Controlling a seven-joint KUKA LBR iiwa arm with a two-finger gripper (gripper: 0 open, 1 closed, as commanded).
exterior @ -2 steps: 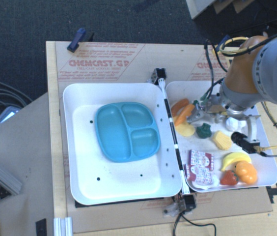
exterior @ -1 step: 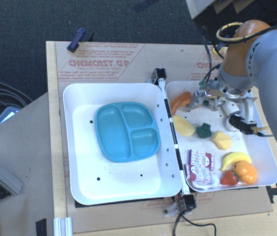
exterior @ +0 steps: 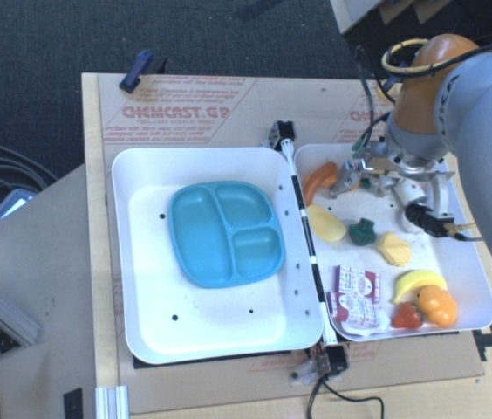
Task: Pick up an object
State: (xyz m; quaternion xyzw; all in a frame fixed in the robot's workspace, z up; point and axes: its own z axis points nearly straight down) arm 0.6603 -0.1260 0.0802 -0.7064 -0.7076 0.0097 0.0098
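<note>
Gripper [exterior: 358, 169] hovered just right of the orange carrot [exterior: 320, 180]; finger spread impossible to tell. Could easily have nudged it aside.

R bin [exterior: 481, 297] – carrot [exterior: 320, 180] top-L | potato [exterior: 325, 224], green bit [exterior: 363, 231] mid | banana [exterior: 419, 282], packet [exterior: 355, 298] front

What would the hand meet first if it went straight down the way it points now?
Probably the bare white floor of the right bin. The hand hangs over the bin's top end, with the orange carrot-like piece just beside it toward the divider. Depth is unclear, so it might graze that piece first.
</note>
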